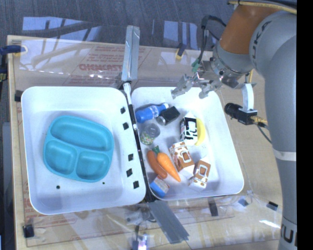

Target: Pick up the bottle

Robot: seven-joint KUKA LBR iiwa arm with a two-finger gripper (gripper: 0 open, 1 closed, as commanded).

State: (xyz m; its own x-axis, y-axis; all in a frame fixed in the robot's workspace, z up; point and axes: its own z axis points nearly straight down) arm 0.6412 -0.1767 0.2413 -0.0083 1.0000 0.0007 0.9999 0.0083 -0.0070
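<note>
A small clear bottle with a blue cap and blue label [148,113] lies on its side in the right bin [224,134], near that bin's back left corner. My gripper [192,89] hangs above the back edge of the right bin, to the right of the bottle and higher up. Its two fingers are spread apart with nothing between them.
The right bin also holds a black block [169,114], a black-and-white item beside a banana [200,130], a carrot [164,164], two patterned cartons [181,155] and a round clear lid [149,133]. A blue divided plate [78,149] lies in the left bin [36,108].
</note>
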